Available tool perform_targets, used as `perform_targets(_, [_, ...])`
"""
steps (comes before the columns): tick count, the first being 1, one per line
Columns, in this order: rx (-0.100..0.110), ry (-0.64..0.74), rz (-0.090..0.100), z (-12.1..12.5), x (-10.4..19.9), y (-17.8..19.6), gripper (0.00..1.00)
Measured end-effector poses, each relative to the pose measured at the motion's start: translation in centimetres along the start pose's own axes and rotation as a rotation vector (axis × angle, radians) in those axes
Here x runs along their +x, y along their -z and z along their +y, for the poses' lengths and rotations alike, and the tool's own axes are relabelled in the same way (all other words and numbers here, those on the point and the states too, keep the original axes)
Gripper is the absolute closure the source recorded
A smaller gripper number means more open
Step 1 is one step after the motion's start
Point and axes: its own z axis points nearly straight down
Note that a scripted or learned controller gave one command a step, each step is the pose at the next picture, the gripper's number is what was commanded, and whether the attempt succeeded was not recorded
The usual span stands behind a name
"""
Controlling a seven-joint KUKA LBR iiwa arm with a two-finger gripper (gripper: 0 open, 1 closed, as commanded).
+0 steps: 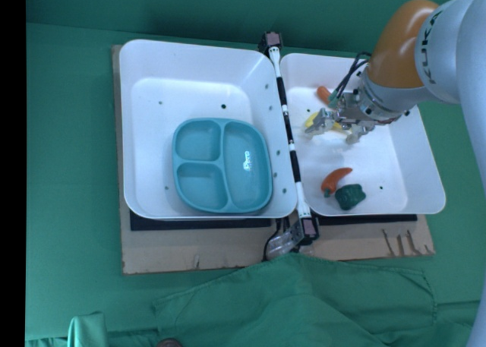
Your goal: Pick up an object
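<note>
Gripper (332,127) low in right bin (410,186), over a yellow object (314,119); finger state: can't tell. Orange pepper (335,179) and green object (350,197) lie nearer the front, apart from gripper. Teal plate (222,165) in left bin (152,72).

The only readable text was the brand name "KUKA", printed in dark capital letters on the grey casing of the robot arm (448,42). The word ran lengthwise along the arm, just beside its orange band, near the upper right corner of the view. No other words, labels, numbers or signs could be read anywhere else in the scene.
</note>
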Motion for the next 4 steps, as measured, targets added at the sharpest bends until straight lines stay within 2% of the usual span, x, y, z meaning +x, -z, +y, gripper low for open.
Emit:
perform_targets(1, [0.003,0.000,0.001,1.3,0.1,0.0,0.00])
perform_targets(2, [-0.006,-0.003,-0.002,1.6,0.0,1.2,1.00])
perform_targets(3, [0.010,0.000,0.000,3.8,-7.5,3.6,1.00])
perform_targets(4, [0.011,0.001,0.000,12.4,-8.8,6.9,1.00])
